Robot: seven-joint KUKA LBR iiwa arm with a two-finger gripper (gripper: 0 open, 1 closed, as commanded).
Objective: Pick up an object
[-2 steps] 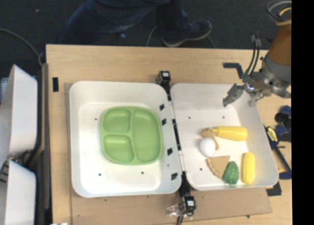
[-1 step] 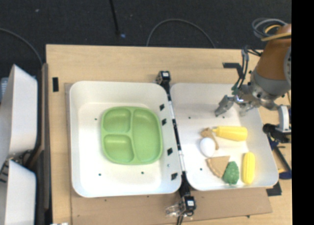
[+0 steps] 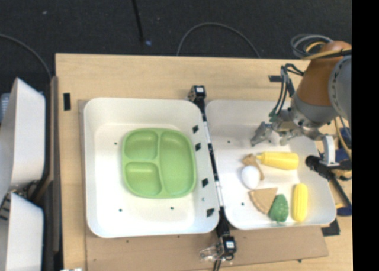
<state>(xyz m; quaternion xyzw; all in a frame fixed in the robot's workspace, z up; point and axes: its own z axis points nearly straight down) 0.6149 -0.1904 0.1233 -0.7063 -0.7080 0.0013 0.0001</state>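
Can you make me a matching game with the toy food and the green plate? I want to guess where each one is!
Things:
1. green plastic divided plate
2. white toy egg
3. green toy broccoli
4. grey two-finger gripper

Places:
A. near the front edge of the right bin
B. above the right bin's back part
C. in the left bin
D. middle of the right bin, beside a yellow toy

Pairs: 1-C, 2-D, 3-A, 4-B

Open floor in right bin above clustered toy food.
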